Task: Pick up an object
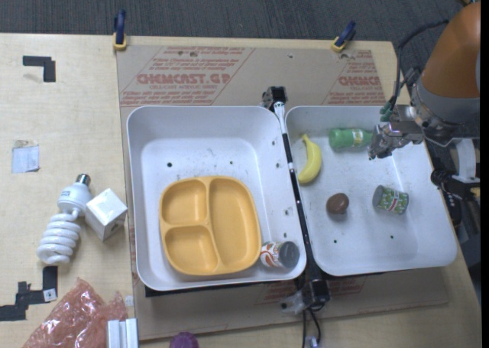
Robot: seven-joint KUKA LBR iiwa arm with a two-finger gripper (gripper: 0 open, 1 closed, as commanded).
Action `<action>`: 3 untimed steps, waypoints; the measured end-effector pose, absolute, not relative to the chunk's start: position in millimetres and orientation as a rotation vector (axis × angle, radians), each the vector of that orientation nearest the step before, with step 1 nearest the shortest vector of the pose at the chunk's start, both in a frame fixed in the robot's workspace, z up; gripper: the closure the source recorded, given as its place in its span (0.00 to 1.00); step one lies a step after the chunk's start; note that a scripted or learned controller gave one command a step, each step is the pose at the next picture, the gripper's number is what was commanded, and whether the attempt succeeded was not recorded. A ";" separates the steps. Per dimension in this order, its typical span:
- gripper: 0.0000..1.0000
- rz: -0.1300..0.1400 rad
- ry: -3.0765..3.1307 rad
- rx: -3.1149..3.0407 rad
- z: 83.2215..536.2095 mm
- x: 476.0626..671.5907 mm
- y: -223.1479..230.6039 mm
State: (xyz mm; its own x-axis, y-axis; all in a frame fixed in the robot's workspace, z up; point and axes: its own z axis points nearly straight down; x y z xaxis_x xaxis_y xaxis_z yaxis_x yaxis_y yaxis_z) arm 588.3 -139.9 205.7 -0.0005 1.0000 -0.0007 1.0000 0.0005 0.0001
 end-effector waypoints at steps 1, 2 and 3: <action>0.00 -0.001 2.221 2.222 92.3 595.4 -124.4; 0.00 -0.001 2.219 2.224 92.2 517.1 -96.4; 0.00 0.001 2.220 2.221 92.6 570.7 -104.2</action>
State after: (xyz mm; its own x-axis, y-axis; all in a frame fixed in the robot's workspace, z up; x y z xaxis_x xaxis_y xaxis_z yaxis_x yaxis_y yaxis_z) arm 570.7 -104.2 92.6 0.0005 1.0000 -0.0004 1.0000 -0.0005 0.0010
